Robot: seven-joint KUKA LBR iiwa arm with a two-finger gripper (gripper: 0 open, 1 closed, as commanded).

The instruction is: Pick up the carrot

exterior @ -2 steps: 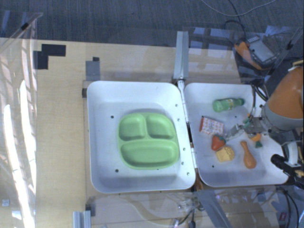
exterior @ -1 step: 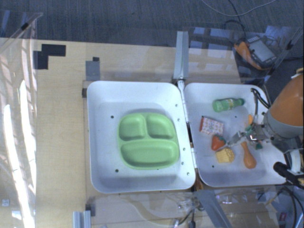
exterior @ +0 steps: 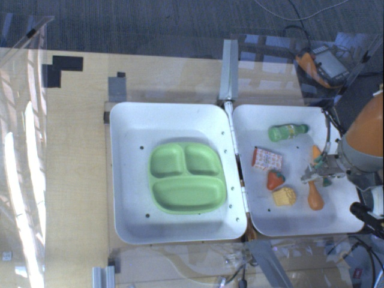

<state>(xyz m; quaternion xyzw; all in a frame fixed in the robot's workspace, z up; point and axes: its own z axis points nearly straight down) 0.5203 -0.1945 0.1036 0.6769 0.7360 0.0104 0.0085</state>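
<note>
Over right white bin point(exterior: 336, 221), metal two-finger gripper point(exterior: 322, 171), finger state impossible to tell; lower squarely astride long orange carrot point(exterior: 314, 195); avoid yellow block point(exterior: 284, 195).

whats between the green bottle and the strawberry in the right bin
In the camera view, a small red-and-white packet lies between the green bottle and the strawberry, slightly left of the line joining them.

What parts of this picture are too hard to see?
- Claw: small and blurry in the camera view, so its grip is unclear.
- Carrot: its top end sits under the claw.
- Arm: cut off by the right edge.
- Small packet: its label is too small to read.
</note>
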